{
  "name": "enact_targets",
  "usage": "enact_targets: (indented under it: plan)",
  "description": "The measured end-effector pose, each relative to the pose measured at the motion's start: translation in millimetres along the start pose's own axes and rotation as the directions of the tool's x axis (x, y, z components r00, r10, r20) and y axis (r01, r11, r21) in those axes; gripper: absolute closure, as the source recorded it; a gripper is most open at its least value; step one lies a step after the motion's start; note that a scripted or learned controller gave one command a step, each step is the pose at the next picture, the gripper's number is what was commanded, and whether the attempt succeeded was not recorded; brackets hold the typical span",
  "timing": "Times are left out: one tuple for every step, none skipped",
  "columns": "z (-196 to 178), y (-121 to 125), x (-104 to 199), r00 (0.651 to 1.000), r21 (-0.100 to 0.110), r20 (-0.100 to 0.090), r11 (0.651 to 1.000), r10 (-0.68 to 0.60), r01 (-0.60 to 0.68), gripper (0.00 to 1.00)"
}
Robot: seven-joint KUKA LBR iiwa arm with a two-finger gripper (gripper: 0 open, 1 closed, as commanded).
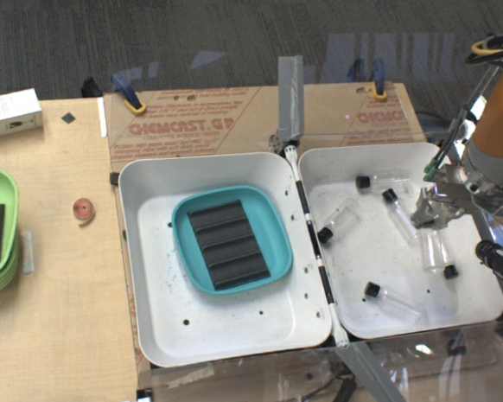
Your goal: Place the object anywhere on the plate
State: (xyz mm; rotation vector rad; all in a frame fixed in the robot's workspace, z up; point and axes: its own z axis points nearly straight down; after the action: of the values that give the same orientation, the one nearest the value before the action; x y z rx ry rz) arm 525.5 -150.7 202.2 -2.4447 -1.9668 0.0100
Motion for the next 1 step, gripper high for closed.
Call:
enact_targets:
  plan:
    - [14.6, -19.9, 71.9, 1.0, 0.001, 0.0, 1.0, 0.028, -0.028, 1.0]
